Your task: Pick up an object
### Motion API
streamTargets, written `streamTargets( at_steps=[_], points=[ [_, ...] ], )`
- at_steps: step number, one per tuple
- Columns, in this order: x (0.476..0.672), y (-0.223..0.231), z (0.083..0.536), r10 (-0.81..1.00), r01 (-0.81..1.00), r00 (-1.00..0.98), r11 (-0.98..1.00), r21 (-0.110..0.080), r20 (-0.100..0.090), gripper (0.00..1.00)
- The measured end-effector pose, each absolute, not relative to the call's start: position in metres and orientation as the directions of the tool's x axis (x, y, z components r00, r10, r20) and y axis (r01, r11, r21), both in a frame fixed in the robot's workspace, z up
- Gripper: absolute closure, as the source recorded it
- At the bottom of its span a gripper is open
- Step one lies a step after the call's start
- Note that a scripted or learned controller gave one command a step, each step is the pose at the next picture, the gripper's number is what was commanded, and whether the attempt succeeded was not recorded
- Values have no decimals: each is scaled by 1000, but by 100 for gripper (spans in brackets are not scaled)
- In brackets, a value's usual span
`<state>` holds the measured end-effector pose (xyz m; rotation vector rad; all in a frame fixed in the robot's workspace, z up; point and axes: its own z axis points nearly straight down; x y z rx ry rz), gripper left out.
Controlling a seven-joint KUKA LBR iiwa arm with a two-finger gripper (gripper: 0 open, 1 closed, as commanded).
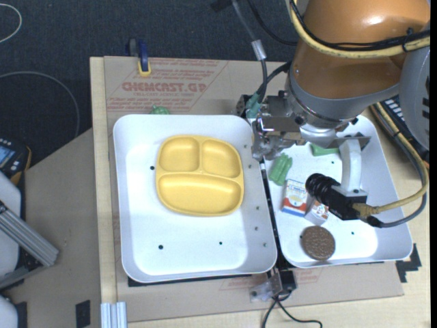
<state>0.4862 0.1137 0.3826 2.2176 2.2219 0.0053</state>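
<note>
My gripper (pixel 262 141) hangs low over the left rim of the right bin (pixel 365 243), close to the wall between the two bins. Just right of it and below lies a small green piece (pixel 280 169). Further toward the front are a white carton with red and blue print (pixel 295 198), a small packet (pixel 318 213) and a brown round disc (pixel 318 242). Another green thing (pixel 322 149) peeks out from under the wrist, mostly hidden. I see nothing between the fingers.
The left bin (pixel 130 197) holds a yellow divided plate (pixel 200 175). A blue and yellow clamp (pixel 142 57) sits at the far edge of the cardboard sheet (pixel 171 80) under the bins. The arm's bulk covers the back of the right bin.
</note>
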Motion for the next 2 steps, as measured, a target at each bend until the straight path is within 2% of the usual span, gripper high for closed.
streamTargets(
  at_steps=[1,2],
  points=[
    [487,114,393,1000,1000,-3,3,7,0,100],
    [487,69,351,1000,1000,6,-6,-7,-1,100]
  ],
)
